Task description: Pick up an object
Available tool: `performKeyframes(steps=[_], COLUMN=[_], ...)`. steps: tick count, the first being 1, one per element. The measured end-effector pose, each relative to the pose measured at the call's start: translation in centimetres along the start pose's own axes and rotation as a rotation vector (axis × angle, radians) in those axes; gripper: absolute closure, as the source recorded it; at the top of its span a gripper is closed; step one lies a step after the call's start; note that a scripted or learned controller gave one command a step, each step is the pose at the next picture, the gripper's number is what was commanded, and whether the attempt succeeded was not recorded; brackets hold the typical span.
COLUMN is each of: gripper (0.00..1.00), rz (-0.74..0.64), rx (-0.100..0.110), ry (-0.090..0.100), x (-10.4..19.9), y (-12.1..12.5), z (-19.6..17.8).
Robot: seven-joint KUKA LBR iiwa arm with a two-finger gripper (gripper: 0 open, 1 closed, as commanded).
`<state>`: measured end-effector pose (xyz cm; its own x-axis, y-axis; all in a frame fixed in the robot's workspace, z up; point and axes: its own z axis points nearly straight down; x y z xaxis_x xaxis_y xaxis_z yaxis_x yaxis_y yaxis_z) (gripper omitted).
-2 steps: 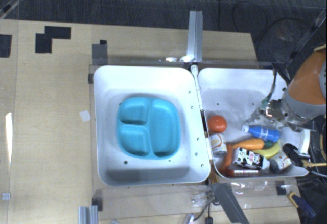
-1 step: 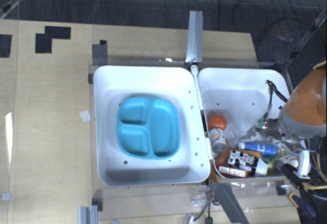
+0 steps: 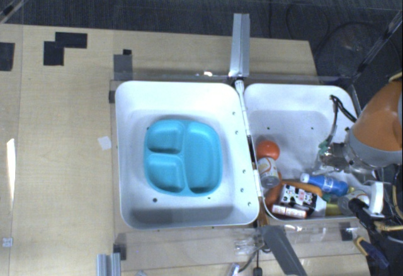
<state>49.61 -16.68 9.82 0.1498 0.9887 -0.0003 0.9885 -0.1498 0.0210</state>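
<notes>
The right bin holds a clutter of objects along its near edge. A clear bottle with an orange cap lies by the divider. A blue bottle with a white cap lies to the right of it. A black-and-white patterned box rests on a brown curved item. My gripper hangs off the orange-banded wrist at the bin's right side, just above the blue bottle.
The left bin holds a blue divided plate. A metal post stands behind the divider between the bins. Cables trail at the bench's right edge.
</notes>
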Motion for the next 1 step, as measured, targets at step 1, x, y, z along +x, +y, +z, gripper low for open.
performKeyframes(steps=[1], gripper=[1.00], rz=[-0.055], rx=[0.018], ry=[0.000], x=[-1.37], y=[-0.24], z=[-11.79])
